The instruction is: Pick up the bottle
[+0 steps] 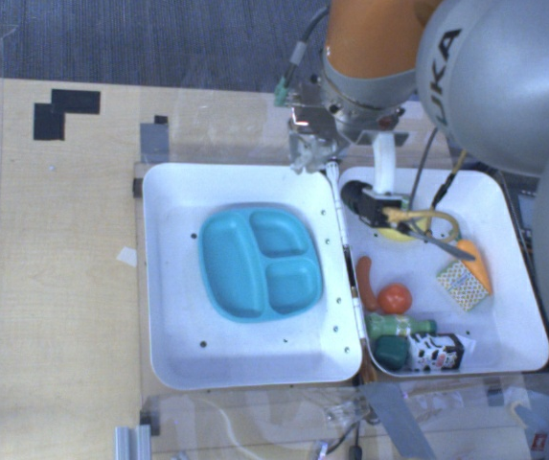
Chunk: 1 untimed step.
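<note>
Bottle [397,327]: green body; narrow and elongated; laid on its side, with the long axis running left to right in the camera view; lighter in tone toward its right end; no label text can be read.

Bottle location: right bin [514,257], near-left corner, close to the wall shared with the left bin [173,257]; a red tomato [395,299] is seen just behind it; a dark green object [391,352] and a black-and-white patterned carton [439,353] are seen just in front of it; whether contact is made with these neighbours cannot be told.

Gripper [314,156]: carried under the orange band of the arm [379,17]; positioned over the far rim where the two bins meet; whether it is spread or pressed together cannot be told from this view; nothing is seen held in it; no contact with any bin item is seen.

Bottle relative to gripper: well apart; the bottle is located at the near end of the right bin, the gripper at the far end; the bottle is offset toward the view's right of the gripper; a reddish-brown sausage-shaped item [364,281] and the tomato are located between the two.

Left bin contents: a blue divided plate [260,262].
</note>
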### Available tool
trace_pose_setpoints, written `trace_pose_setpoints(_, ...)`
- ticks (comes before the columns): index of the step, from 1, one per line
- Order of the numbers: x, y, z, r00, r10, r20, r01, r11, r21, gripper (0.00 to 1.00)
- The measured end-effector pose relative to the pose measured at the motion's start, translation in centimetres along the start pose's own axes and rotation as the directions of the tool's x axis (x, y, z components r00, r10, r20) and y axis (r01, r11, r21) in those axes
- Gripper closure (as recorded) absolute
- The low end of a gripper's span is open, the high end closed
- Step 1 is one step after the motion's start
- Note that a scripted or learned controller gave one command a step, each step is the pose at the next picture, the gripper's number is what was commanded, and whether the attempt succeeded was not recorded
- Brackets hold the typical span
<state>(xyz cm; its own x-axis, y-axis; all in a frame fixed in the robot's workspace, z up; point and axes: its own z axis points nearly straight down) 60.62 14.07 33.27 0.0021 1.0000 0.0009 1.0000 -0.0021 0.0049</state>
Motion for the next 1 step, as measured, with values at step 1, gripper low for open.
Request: trace_pose_setpoints(1, 8.25, 4.69, -1.98, 0.999, -0.052, -0.002, 0.052, 0.999, 0.000, 1.00)
